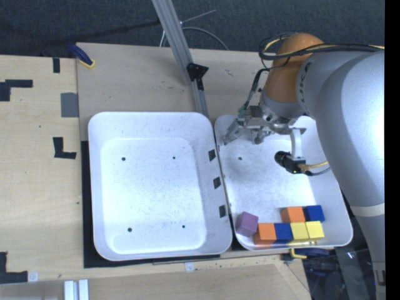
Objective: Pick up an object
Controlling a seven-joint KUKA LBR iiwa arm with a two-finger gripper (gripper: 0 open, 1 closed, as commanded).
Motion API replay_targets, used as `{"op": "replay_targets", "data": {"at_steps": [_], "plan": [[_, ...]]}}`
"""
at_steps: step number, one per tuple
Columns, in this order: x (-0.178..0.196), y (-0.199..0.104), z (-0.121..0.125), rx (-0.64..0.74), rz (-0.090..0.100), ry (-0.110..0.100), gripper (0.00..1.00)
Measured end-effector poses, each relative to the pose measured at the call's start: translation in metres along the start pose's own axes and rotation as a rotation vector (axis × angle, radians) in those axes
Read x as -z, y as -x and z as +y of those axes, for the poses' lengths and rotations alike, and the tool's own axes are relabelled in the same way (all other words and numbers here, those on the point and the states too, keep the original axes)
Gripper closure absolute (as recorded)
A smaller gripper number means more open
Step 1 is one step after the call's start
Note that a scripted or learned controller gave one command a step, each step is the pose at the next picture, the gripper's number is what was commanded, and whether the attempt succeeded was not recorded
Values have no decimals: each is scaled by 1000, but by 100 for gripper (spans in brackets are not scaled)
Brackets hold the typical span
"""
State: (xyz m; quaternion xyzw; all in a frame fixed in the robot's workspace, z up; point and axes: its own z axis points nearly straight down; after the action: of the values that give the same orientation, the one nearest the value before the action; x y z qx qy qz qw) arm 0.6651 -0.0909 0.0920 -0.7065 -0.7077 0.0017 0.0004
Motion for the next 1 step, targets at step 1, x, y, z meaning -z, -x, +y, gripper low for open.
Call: {"op": "replay_targets", "data": {"at_steps": [1], "plan": [[105, -40, -52, 2, 4, 8, 0]]}}
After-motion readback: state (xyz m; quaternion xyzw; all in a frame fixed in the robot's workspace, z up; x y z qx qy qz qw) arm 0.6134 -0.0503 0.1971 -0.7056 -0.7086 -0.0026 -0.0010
